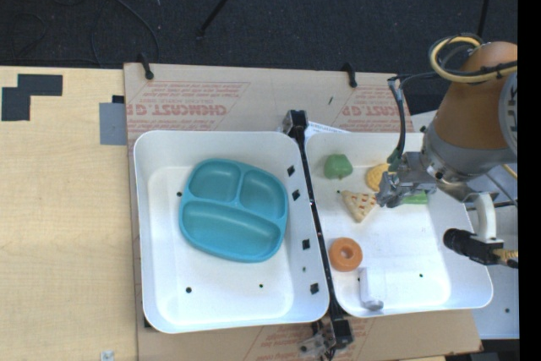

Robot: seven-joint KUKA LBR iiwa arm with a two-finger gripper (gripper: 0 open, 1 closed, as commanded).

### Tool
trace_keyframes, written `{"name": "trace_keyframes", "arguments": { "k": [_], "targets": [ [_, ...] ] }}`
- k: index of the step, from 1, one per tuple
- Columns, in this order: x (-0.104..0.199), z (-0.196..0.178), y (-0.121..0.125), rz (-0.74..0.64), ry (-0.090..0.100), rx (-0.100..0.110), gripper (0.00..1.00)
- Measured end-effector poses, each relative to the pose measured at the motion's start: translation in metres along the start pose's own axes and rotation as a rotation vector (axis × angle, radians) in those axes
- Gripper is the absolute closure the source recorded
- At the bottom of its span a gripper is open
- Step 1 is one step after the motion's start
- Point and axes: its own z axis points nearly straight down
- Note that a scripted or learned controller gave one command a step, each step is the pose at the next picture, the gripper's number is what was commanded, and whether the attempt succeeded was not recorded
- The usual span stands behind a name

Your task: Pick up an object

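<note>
My pincer (390, 197) low among the toy foods

I cannot tell its opening. The tan wedge-shaped toy slice (360, 205) lies just beside it, a yellow piece (378, 177) close behind; crowding could make me nudge both, grasping neither.

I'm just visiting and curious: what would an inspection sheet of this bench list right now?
Surface: two white bins, left bin and right bin, on cardboard.
Job's things: green lump, yellow piece, pizza-like wedge, orange ring, small grey item, all in the right bin.
Clutter: teal divided plate in the left bin.
Grippers: gripper low over the right bin, beside the wedge.
Cables: yellow loop on the arm; black cables on the floor.
Surroundings: dark carpet, wooden bench.
</note>
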Motion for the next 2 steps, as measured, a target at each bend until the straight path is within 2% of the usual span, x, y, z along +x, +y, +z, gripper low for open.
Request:
{"name": "trace_keyframes", "arguments": {
  "k": [2],
  "targets": [
    [0.093,-0.015,0.029,0.001,-0.001,0.000,1.00]
  ]
}}
